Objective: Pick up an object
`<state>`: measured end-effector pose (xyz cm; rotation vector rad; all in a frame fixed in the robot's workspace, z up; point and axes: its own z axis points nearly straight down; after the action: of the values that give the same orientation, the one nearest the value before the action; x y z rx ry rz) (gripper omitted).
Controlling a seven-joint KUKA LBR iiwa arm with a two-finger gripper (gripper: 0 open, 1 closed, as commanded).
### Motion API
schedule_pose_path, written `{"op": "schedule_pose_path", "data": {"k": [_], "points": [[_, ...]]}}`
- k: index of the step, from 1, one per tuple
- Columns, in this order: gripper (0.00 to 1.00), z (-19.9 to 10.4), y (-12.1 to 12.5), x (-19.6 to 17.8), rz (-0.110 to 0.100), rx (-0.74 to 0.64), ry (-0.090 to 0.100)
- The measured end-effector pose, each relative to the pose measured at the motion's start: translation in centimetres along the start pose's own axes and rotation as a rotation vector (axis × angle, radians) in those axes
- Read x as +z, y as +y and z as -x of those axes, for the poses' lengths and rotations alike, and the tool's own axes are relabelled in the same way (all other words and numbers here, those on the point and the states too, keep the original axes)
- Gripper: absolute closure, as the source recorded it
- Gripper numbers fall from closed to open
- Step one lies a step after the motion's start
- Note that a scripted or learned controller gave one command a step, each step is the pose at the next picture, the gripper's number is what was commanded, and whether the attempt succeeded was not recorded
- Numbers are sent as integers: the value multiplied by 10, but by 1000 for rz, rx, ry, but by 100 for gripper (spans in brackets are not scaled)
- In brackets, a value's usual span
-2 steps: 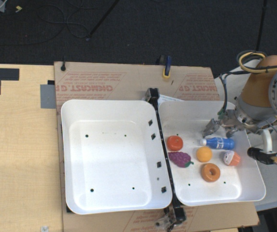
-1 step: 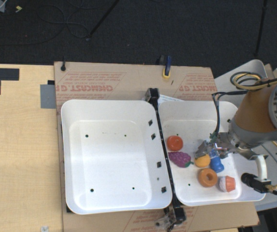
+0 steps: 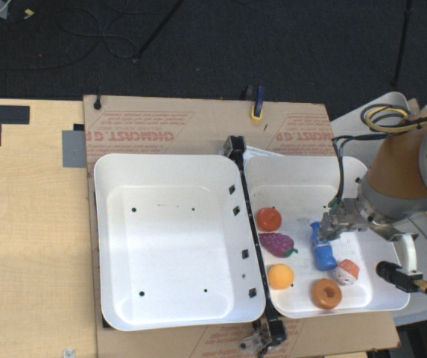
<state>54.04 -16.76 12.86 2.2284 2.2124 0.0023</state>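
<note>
The right bin [image 3: 302, 189] holds several small toys: a red tomato [image 3: 268, 218], a purple grape bunch [image 3: 276, 243], an orange ball [image 3: 280, 277], a brown doughnut [image 3: 326, 294], a white and red piece [image 3: 346, 271] and a blue bottle-like object [image 3: 323, 251]. My gripper [image 3: 331, 227] hangs low over the bin, right above the blue object's upper end. The arm comes in from the right, its orange band just above the wrist. The view does not show whether the fingertips touch the blue object.
The left bin [image 3: 168, 245] lies beside the right one, with a black clip strip [image 3: 244, 230] along their shared wall. Both rest on cardboard [image 3: 198, 129]. A blue and yellow clamp [image 3: 257, 104] stands at the back edge. Cables [image 3: 384, 115] loop near the arm.
</note>
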Motion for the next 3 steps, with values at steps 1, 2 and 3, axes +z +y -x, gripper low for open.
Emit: {"op": "schedule_pose_path", "data": {"k": [1, 2, 3], "points": [[100, -25, 42, 43, -3, -10, 1], [100, -59, 106, 41, 0, -12, 1], [100, -148, 104, -65, 3, -15, 2]]}}
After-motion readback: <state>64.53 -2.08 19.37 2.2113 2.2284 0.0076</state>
